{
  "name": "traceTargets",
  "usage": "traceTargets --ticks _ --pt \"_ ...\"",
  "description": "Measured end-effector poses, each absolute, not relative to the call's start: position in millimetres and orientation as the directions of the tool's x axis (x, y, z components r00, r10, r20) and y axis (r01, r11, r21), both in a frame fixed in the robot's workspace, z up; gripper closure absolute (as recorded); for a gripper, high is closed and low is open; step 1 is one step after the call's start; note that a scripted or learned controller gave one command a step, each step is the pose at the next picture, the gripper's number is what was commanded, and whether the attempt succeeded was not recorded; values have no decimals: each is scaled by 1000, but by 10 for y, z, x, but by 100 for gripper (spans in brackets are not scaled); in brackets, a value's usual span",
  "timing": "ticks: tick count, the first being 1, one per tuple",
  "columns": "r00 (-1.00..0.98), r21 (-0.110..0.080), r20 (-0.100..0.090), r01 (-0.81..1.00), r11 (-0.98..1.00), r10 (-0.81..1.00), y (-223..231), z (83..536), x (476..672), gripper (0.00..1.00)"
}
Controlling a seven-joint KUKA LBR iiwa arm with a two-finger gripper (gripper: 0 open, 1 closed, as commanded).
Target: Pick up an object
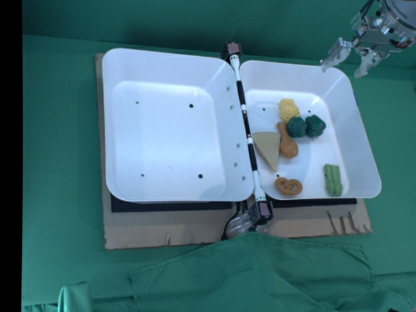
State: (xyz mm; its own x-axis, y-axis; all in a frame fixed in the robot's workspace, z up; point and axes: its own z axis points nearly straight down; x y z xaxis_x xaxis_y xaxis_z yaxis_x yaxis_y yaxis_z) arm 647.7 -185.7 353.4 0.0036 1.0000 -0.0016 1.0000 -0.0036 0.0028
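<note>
My gripper (349, 58) hangs open above the far right corner of the right bin (364, 168), with nothing between its fingers. Inside that bin lie a yellow corn piece (288, 108), two dark green broccoli pieces (306, 126), an orange drumstick (286, 142), a tan wedge (267, 148), a brown pretzel (288, 186) and a light green pod (333, 179). All of them sit well below and to the left of the gripper.
The left bin (130, 77) stands beside the right one, joined along a black-and-white bar (246, 119). Both rest on a cardboard sheet (169, 233) over green cloth. A fold of cloth (260, 272) bunches up at the front.
</note>
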Motion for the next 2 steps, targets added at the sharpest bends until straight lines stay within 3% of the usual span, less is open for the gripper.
traceTargets --ticks 1,2 --pt "1 -5 -1 1000 -1 1000 -1865 2562 6813 0" --pt "3 2 -5 1000 -3 1000 -1583 1938 6984 0"
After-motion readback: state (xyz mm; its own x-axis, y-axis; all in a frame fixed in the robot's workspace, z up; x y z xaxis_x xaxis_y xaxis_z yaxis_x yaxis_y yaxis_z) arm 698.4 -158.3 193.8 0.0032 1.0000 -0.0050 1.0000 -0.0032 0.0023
